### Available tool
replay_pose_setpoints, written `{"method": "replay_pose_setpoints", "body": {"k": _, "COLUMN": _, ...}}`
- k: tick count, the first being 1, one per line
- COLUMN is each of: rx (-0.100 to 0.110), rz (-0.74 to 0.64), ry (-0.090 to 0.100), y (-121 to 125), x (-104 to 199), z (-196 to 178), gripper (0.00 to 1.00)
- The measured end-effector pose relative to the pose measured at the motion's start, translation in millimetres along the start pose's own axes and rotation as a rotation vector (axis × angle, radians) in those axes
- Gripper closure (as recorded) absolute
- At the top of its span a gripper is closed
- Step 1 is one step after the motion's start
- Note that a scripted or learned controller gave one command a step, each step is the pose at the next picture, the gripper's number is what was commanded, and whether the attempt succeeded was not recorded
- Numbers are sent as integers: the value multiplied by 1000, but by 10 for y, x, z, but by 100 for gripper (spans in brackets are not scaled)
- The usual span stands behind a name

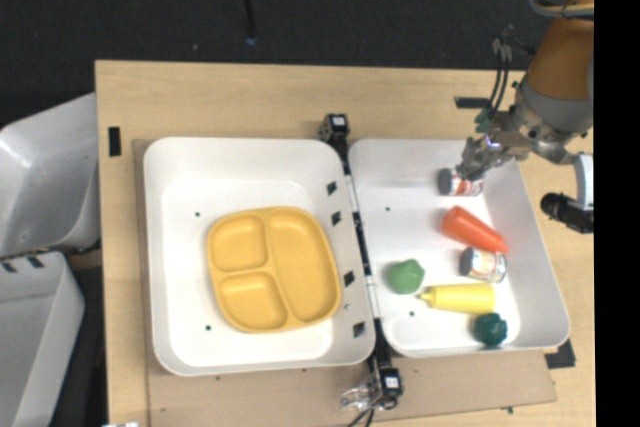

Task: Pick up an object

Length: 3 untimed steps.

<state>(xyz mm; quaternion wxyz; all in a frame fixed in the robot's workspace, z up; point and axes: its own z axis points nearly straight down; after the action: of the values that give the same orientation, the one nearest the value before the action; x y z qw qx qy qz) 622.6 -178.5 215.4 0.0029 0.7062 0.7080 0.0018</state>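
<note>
Right bin [530, 215]: small can [452, 182] at far end, directly under gripper [478, 158], presumably the pick target; whether grasped, cannot tell. Nearer: carrot [473, 228], jar [483, 265], green ball [405, 276], yellow bottle [458, 297]. Left bin [170, 215]: yellow divided plate [272, 268].

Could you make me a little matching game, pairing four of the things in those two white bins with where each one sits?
Things:
1. yellow divided plate
2. orange carrot
3. yellow bottle
4. dark green ball

Places:
A. near corner of the right bin
B. lying between the green lump and the dark green ball
C. alone in the left bin
D. just below the gripper and the small can

Pairs: 1-C, 2-D, 3-B, 4-A
</note>
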Motion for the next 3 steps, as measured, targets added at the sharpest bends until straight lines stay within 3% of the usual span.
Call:
{"method": "replay_pose_setpoints", "body": {"k": 1, "rx": 0, "rz": -1, "ry": 0, "y": 37, "x": 68, "z": -479, "gripper": 100}}
{"method": "replay_pose_setpoints", "body": {"k": 3, "rx": 6, "rz": -4, "ry": 3, "y": -61, "x": 1032, "z": -462, "gripper": 100}}
